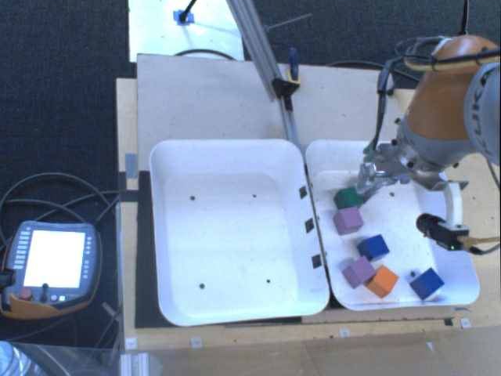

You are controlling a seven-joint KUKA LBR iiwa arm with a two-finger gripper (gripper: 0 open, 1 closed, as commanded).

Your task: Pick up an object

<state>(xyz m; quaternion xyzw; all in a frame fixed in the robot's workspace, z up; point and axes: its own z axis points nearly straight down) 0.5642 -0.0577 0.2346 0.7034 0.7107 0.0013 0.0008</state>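
Note:
Several small blocks lie in the right bin (462,292). A green block (347,197) sits near the bin's left wall, with a purple block (348,220) touching its near side. Further toward the front are a blue block (374,247), a second purple block (359,272), an orange block (383,281) and another blue block (427,283). My gripper (366,182) hangs low over the right bin, just up and to the right of the green block, at or very near its top edge. Nothing visible is held.
The left bin (168,233) stands beside the right one, with a divider wall between them. A metal pole (258,37) slants across the back of the bench. A teach pendant (51,265) lies off the bench at the left.

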